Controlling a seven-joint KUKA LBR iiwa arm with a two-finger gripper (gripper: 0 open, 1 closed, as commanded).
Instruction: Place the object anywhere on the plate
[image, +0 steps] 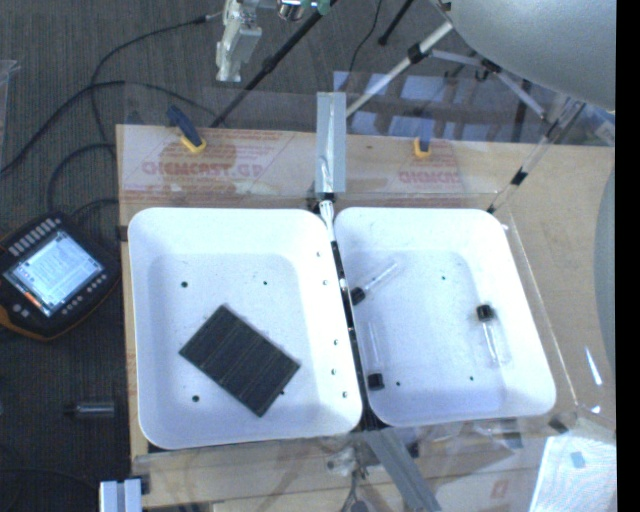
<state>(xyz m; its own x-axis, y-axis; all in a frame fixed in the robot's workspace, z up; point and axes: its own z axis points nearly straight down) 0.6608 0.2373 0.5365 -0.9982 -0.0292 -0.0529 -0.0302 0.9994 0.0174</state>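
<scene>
Seemingly nothing is held yet; I cannot tell the jaws' state. Approach one clear tube (492, 336) in the right bin (520, 395) squarely, then carry it to the dark plate (240, 360).

This is a robotics lab or test cell. Two shallow white plastic bins (150, 290) sit side by side on a plywood bench (560, 230), clamped at twelve o'clock by yellow-handled clamps (186, 130). At nine o'clock a handheld control pendant with a lit screen (50, 272) lies on dark carpet among black cables (120, 60).
</scene>
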